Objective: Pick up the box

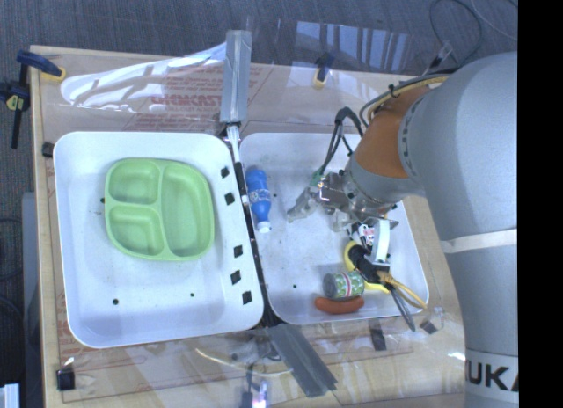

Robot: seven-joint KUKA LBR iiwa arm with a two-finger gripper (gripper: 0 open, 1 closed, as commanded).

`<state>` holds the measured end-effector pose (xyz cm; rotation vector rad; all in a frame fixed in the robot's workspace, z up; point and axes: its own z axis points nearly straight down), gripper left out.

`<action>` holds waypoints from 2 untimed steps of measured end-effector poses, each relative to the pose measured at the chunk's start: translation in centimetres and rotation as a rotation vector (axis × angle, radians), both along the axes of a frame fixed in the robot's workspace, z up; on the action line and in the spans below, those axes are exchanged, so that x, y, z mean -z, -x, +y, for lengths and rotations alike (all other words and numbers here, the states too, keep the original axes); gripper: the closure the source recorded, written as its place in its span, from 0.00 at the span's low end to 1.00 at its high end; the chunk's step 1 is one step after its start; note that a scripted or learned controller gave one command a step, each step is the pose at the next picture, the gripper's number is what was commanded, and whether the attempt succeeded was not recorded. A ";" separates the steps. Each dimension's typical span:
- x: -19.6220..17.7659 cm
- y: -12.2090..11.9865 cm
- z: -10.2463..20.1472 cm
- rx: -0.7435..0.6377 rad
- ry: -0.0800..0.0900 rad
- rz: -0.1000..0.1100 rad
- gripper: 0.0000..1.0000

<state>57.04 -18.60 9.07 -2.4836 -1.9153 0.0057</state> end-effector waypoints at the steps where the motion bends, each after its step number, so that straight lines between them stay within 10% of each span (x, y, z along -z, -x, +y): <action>1: -0.1 -4.9 0.1 0.100 0.001 -0.002 0.00; 2: -0.5 -1.4 4.5 0.097 0.013 -0.009 0.00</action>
